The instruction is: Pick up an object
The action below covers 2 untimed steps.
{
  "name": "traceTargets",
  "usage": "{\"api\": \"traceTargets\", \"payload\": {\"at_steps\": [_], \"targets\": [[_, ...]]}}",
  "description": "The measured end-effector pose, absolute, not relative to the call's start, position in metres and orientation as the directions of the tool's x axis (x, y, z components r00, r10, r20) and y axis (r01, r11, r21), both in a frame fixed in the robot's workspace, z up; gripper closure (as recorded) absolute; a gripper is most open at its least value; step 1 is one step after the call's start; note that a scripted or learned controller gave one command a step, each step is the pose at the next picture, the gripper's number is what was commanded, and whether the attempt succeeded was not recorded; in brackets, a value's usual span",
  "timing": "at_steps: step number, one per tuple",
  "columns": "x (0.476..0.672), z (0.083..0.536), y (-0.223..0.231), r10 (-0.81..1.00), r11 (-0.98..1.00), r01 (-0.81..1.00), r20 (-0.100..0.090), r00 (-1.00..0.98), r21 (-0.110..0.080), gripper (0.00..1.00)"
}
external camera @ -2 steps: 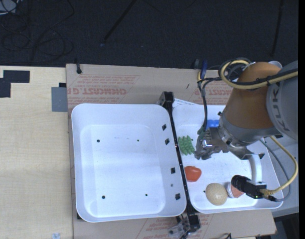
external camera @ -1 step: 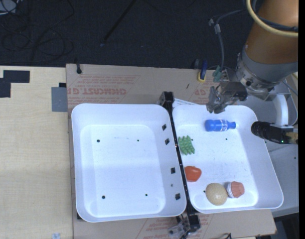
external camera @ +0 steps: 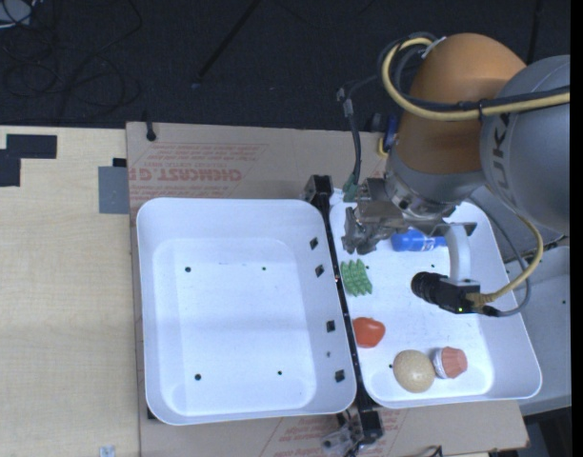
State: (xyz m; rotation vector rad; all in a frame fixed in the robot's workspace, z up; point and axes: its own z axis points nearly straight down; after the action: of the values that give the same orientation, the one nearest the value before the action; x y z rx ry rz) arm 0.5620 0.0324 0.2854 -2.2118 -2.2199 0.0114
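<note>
Green piece (external camera: 356,278): lies in the right bin (external camera: 492,336), close against its left wall, about midway between the far and near ends; ridged, flat on the floor.
Gripper (external camera: 361,236): over the far left part of the right bin, just beyond the green piece; whether it is open or closed cannot be told from this slant.
Red piece (external camera: 369,331): same bin, near of the green piece, also by the left wall.
Blue thing (external camera: 417,243): far part of the bin, just right of the gripper, partly under the wrist.
Beige ball (external camera: 414,370): near end of the bin, right of the red piece.
Pink-and-white thing (external camera: 451,361): touching the ball's right side.
Arm (external camera: 463,112): reaches in from the far right, orange band uppermost.
Left bin (external camera: 234,312): beside the right bin, walls meeting.
Cardboard (external camera: 225,160): under both bins.
</note>
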Motion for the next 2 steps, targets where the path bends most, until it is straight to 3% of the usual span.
{"api": "traceTargets", "payload": {"at_steps": [1,2], "targets": [[0.526,0.241,0.104,1.0,0.006,1.0,0.001,-0.006,-0.011,1.0],[0.59,0.243,0.121,1.0,0.004,1.0,-0.001,-0.004,0.001,1.0]]}}
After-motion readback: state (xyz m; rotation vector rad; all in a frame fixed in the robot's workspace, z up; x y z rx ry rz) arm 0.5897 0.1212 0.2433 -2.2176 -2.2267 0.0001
